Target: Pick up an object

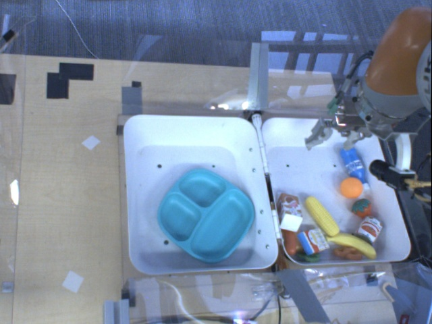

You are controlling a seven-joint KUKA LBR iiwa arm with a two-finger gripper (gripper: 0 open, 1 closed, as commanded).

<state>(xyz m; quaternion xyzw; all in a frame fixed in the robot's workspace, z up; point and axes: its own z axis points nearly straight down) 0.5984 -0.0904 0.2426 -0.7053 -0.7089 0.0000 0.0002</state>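
My gripper (334,139) hangs over the far part of the right bin (290,137), open, with nothing between its spread fingers (316,138). Just below its right finger lies a blue bottle (353,163). Toward the bin's near side sit an orange ball (351,187), a small red fruit (362,207), a yellow corn cob (320,214), a banana (352,243), a brown packet (289,208), a red-labelled can (370,229) and a small carton (313,241).
A blue divided plate (206,213) lies in the left bin (145,181). A ridge (263,174) separates the two bins. A metal post (259,76) stands behind them. The arm's grey and orange body (401,66) looms over the right bin's far right corner.
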